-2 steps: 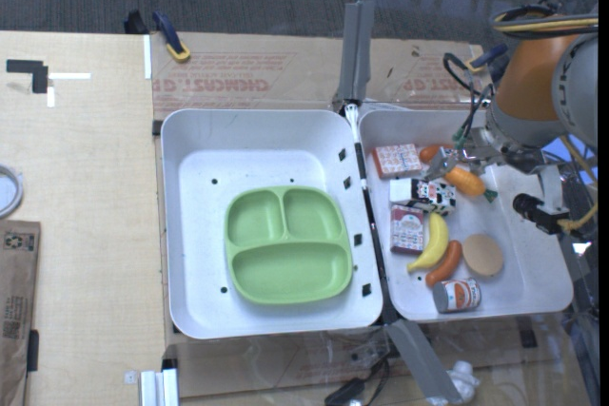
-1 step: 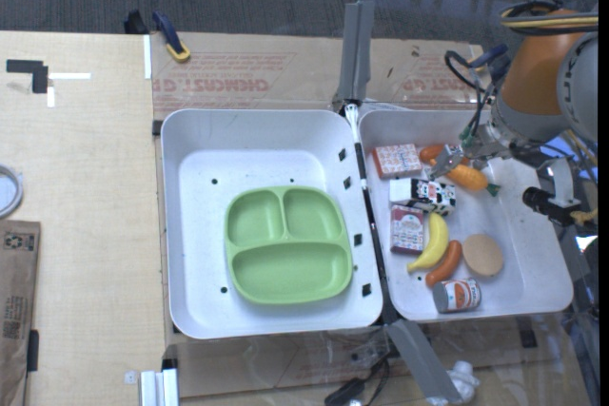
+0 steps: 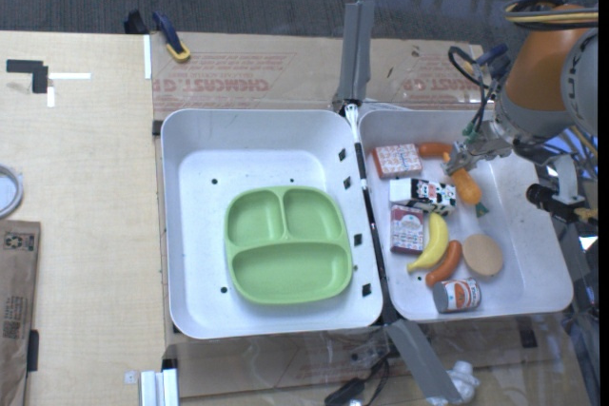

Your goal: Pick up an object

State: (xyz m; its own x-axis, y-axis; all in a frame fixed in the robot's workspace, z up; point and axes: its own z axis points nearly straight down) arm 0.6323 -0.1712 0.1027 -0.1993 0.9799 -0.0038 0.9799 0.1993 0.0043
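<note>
- Over on the far left of the desk (image 3: 76, 166), pale wood, with a roll of tape (image 3: 6, 192) at the edge and a brown paper bag (image 3: 17, 285) below it.
- Next comes the left bin (image 3: 190, 147), and lying flat in its lower middle is a green divided plate (image 3: 288, 244), three compartments showing.
- Across the divider now, into the right bin (image 3: 533, 290), and it's crowded in here.
- Up top, a red-and-white box (image 3: 396, 160) with a small orange sausage-shaped piece (image 3: 434, 149) just beside it to the right.
- Below that, a black-and-white carton (image 3: 430, 193), then a second red box (image 3: 407, 229).
- A banana (image 3: 433, 242) curves down beside that box, touching a reddish hot dog (image 3: 443, 262), and a tin can (image 3: 459, 296) lies on its side near the front rim.
- A round tan bun-like item (image 3: 482, 255) sits just right of the hot dog.
- And here's the action: an orange carrot (image 3: 465, 185) lies tilted, just right of the carton, its upper end directly under the pincer (image 3: 473, 154).
- That pincer hangs down at the carrot's top end, touching or nearly so; whether it is released or clenched I cannot tell.
- Far right, the arm (image 3: 547, 76) with its orange band leans in over the bin's back corner.
</note>
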